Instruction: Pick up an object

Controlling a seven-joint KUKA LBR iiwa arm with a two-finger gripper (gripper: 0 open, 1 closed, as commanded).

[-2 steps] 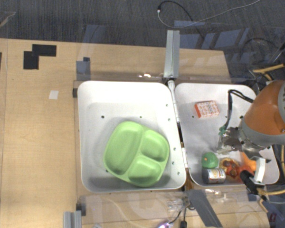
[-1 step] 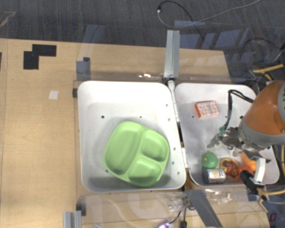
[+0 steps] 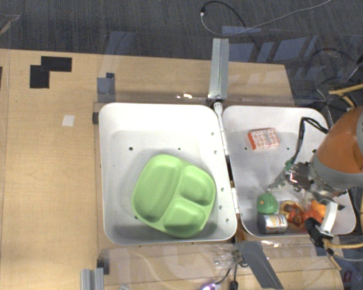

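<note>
In the right bin [image 3: 242, 162] lie a small orange-red box [image 3: 263, 139] near the back, a green round object [image 3: 267, 203], a silver can [image 3: 272, 223] on its side at the front wall, and an orange-brown clump of items [image 3: 294, 212]. My gripper [image 3: 292, 178] hangs over the right half of this bin, just above and to the right of the green round object and behind the orange clump. Nothing visible is held in it. The arm's orange band [image 3: 345, 147] covers the bin's right edge.
The left bin [image 3: 118, 132] holds a light green divided plate [image 3: 174, 195], tilted toward its front right corner. A metal post [image 3: 219, 68] stands behind the divider between the bins. Black cables trail over the back right of the bench.
</note>
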